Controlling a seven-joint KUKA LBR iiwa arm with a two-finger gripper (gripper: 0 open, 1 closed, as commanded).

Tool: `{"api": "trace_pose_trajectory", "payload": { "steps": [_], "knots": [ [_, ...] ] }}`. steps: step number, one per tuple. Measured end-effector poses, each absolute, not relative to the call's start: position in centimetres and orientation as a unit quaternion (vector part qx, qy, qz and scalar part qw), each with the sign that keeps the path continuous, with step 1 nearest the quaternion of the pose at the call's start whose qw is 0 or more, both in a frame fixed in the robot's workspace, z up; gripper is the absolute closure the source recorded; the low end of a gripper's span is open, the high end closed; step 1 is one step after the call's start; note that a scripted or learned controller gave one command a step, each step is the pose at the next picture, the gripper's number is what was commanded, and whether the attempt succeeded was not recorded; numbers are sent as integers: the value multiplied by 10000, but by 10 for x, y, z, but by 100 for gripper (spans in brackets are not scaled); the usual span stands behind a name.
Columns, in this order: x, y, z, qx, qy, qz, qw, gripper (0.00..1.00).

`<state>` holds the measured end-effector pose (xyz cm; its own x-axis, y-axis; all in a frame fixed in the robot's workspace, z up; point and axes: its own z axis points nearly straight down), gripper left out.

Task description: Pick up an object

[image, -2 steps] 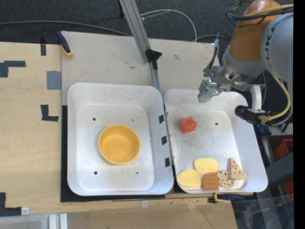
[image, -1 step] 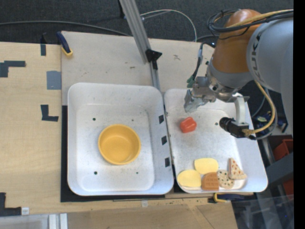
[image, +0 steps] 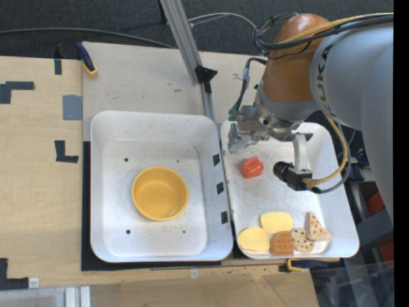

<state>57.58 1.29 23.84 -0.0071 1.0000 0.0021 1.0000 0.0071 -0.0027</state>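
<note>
Approach step in hand: gripper [image: 246,136], aperture impossible to tell, poised near the right bin's [image: 342,200] far-left corner just above the red piece [image: 252,167]; next, lowering squarely over it.

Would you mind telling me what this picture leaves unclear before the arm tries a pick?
- Gripper: seen from above, the wrist covers its fingers, so their spread cannot be judged.
- Right bin: the arm hides its far corner.
- Red block: whether the gripper touches it cannot be told from this slant.
- Food pieces: crowded together near the front; too small to name each.
</note>
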Motion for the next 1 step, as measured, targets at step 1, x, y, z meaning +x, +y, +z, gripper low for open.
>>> {"api": "trace_pose_trajectory", "payload": {
  "steps": [1],
  "knots": [
    [557, 63, 223, -7049, -7093, 14, 21, 100]
  ]
}}
